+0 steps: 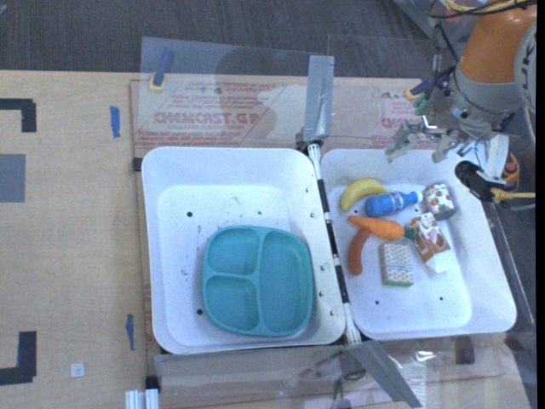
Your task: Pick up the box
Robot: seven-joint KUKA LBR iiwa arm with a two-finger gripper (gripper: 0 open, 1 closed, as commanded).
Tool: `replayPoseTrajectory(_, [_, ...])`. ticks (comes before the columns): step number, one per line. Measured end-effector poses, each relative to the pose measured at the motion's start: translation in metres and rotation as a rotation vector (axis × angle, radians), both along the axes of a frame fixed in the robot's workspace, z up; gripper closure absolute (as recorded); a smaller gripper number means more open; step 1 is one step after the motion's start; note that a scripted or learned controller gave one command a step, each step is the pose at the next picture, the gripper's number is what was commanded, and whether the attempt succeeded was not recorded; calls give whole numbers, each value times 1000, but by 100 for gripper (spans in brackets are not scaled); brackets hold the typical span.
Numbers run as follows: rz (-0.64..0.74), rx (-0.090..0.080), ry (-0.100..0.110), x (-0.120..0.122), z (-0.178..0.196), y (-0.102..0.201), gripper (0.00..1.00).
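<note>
Reviewing from my remote station: the right bin (485,313) lies below the gripper (424,147), which I see hanging open and empty above the bin's far rim. The box (397,264) lies flat, well below the gripper, beside a carrot (379,226). I judge the pick not yet begun; descent, grasp and lift remain.

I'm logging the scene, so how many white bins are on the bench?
2. The left bin holds a teal tray; the right bin holds the food items, with the claw above its far edge.
</note>
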State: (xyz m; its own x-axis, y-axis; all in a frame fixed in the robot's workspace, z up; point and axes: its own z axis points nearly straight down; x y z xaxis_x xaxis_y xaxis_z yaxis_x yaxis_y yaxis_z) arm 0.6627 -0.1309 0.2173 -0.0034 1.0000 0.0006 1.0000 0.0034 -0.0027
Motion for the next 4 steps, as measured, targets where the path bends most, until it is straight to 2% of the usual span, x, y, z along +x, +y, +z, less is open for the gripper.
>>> replayPoseTrajectory(1, [307, 1, 0, -54, -43, -4, 0])
replayPoseTrajectory(2, [364, 1, -1, -128, -64, 22, 0])
replayPoseTrajectory(3, [420, -9, -26, -144, -124, 16, 0])
replayPoseTrajectory(4, [412, -15, -34, -142, -111, 12, 100])
